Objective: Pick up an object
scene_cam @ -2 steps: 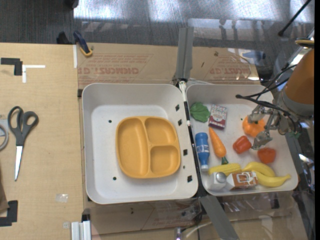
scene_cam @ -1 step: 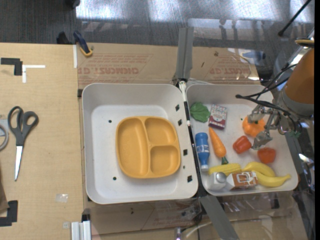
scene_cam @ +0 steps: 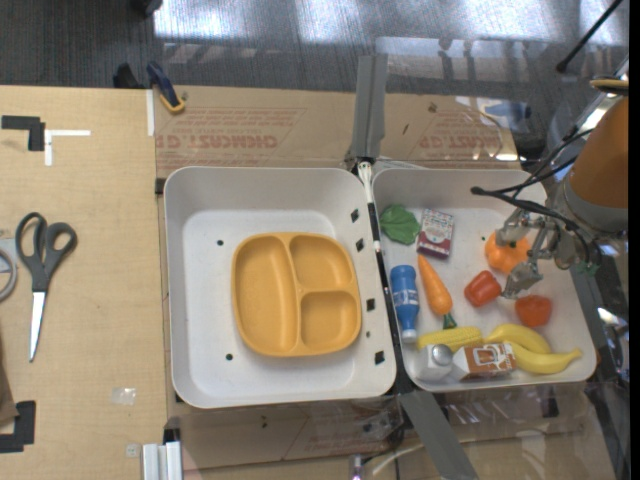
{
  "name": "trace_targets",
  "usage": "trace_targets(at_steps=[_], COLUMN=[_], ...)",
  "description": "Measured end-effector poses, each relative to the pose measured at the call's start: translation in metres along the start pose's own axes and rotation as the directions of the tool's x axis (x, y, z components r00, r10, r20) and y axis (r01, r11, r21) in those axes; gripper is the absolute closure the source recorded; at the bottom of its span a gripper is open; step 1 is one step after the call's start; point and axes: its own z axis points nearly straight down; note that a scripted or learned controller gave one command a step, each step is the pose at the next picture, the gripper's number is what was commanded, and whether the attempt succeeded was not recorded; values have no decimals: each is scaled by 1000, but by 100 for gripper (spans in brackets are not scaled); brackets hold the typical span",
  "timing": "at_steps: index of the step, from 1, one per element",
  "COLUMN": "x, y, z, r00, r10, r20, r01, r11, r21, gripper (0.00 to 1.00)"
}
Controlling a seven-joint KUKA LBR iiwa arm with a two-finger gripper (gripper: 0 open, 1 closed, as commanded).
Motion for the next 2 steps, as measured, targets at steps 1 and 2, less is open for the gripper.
trace_targets(at_steps=[1,2], x=[0,-50], y=[20,79], z=[12,13], r00=[999,972], r10=[50,233], r20=[-20,-20], r01=[-50,-233], r11=[999,972], r21=[-1,3], gripper=[0,0])
